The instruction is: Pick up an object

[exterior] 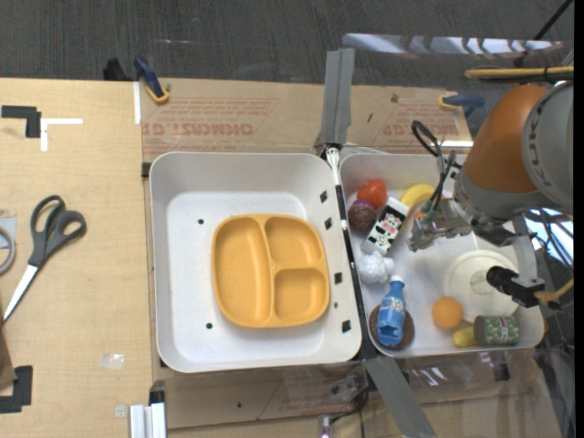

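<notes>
Camera view, left bin: centre of the frame, bearing a yellow divided plate.
Camera view, right bin: right of centre, crowded with the candidate objects.
Objects, upper part: a white box with black marks, a dark red ball, a yellow piece.
Objects, lower part: a blue bottle, an orange ball, a green jar.
Gripper: low in the right bin's upper half, just right of the white box and below the yellow piece (whether it touches either is unclear).
Pincer state: cannot tell; wide or narrow is not readable here.
Progress: judged early, since nothing is visibly lifted and every object appears to lie in the bin.
Left to do: close on one object and raise it.
</notes>
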Action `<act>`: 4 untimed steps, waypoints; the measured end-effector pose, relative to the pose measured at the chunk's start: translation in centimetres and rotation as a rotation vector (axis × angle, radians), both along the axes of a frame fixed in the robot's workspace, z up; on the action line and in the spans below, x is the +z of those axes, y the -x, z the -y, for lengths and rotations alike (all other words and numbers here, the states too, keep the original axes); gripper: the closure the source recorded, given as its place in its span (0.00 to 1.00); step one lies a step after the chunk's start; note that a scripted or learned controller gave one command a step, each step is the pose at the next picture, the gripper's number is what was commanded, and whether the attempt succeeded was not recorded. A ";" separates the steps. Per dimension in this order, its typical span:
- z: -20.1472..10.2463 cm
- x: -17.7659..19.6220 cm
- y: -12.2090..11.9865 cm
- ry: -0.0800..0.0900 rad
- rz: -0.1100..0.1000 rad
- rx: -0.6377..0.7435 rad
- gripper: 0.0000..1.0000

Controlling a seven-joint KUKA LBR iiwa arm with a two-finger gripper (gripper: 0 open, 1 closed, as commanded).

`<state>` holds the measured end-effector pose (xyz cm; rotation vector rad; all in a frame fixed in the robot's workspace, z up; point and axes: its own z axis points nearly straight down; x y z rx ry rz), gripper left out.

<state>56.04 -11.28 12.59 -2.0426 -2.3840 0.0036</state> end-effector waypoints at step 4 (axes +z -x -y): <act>1.0 -0.5 -10.5 0.005 0.022 -0.077 0.00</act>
